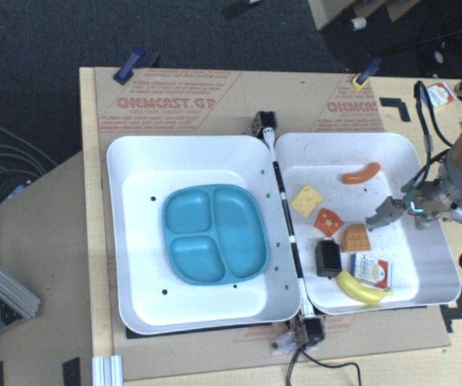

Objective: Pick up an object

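Orange-brown and square, the toy toast (356, 237) lies in the right bin (432, 284) just below-left of the jaws (382, 215), which hang over the bin gripping nothing, their spread too unclear to tell, while the surface (167, 95) reads "CHEMCAST GP" in red.

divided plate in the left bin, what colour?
Light blue all over. The divided plate shows plainly in the camera view, sitting in the left bin.
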